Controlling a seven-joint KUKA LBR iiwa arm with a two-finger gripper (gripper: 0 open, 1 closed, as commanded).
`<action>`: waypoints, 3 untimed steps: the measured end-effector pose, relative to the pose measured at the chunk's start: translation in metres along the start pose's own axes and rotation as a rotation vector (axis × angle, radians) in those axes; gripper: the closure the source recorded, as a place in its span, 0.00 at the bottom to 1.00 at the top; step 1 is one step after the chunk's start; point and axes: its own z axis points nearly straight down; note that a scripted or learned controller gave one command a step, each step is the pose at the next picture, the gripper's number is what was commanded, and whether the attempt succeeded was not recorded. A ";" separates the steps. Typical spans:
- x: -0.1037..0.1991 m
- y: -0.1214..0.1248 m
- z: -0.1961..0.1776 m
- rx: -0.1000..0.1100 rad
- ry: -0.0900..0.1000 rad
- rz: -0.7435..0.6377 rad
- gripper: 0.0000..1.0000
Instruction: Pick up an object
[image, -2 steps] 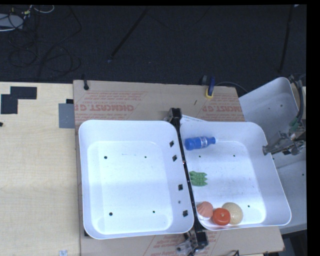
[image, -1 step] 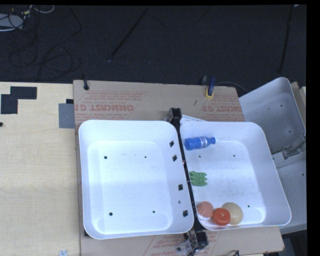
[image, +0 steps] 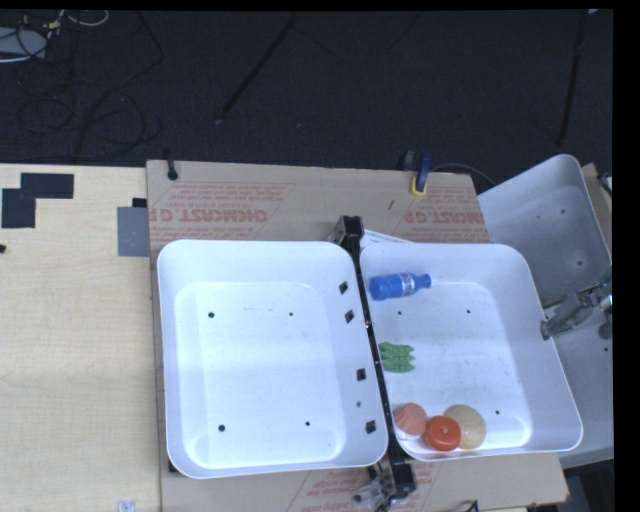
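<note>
My gripper (image: 578, 312) waits off the right bin's (image: 545, 300) right edge; I cannot tell its state. The blue bottle (image: 399, 286) lies leftward by the far-left corner, its long axis running across the bin.

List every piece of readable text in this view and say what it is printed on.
"CHEMCAST GP", upside down, in red on the cardboard sheet beyond the left bin.
A second red print by the yellow clamp: only "G P" legible.
Red print on the cardboard at the near edge: too cut off to read.
Blue bottle: no legible label.
</note>
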 end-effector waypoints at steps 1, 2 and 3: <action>0.000 0.000 0.021 -0.002 -0.001 0.000 0.00; -0.001 0.000 0.010 -0.003 -0.001 0.000 1.00; -0.001 0.000 -0.052 -0.010 -0.004 -0.002 1.00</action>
